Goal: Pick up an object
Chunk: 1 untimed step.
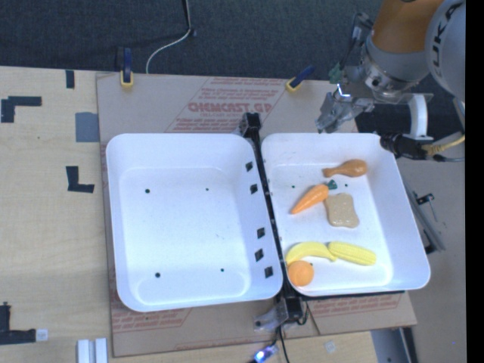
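We find the gripper point(331, 121) poised above the far rim of the right-hand bin point(408, 225), near that bin's far-left corner, with nothing between its fingers; whether those fingers stand open or closed we cannot tell, since they read as a small dark cluster at this angle. All candidate objects lie in the right-hand bin: a chicken drumstick point(348, 169) near the far edge, a carrot point(311, 198) just toward the near side of it and pointing at the divider, a slice of bread point(342, 211) just beside the carrot's top, and along the near edge a banana point(310, 251), a corn cob point(352, 253) touching its tip, and an orange point(301, 274) tucked against the banana in the near-left corner. The left-hand bin point(121, 225) holds nothing we can report. We judge the task to be at the approach step, no grasp yet made. The next move calls for travel inward over the bin, alignment over one item, preferably the drumstick or carrot as the nearest and least crowded, then a straight descent.
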Motion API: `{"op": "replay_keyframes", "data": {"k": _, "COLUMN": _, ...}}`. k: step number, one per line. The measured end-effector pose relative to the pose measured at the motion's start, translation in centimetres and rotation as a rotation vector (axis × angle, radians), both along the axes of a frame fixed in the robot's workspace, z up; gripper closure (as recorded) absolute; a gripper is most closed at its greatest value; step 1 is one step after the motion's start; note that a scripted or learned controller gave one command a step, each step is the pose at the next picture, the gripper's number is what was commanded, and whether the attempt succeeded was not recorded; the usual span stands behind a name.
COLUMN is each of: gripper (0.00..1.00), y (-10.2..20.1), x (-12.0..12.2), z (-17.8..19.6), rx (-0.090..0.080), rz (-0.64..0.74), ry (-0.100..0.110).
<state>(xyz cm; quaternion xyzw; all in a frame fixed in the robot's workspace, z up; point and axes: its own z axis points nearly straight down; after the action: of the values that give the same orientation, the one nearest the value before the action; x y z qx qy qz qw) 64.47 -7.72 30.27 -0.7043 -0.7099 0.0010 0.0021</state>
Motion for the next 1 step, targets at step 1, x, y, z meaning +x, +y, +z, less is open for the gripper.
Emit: {"op": "replay_keyframes", "data": {"k": 1, "gripper": 1.00, "y": -3.18, "x": -6.50, "z": -5.04, "rx": -0.002, "rz": -0.012, "ry": 0.006}}
